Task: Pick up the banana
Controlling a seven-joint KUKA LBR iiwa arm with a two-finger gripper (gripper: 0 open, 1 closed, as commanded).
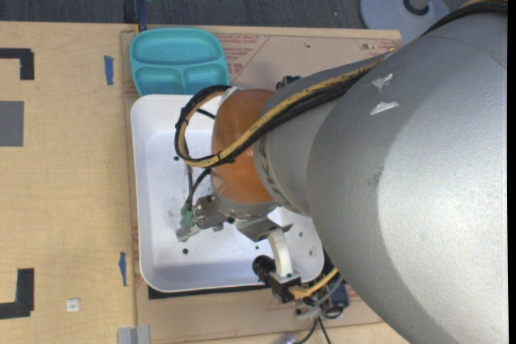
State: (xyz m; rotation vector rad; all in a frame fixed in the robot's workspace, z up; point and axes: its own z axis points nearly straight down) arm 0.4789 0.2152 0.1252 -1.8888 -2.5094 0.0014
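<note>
The arm's bulk hangs low over the white bin [153, 173], and the banana's place cannot be made out. Whether the claw [193, 223] holds anything cannot be judged. The likely failure is a blind descent that grips nothing or scrapes the bin floor.

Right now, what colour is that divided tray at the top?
Turquoise; the divided tray shows best in the camera view.

The arm [387, 173] blocks the bin's [157, 197] right; its left lies open.
</note>
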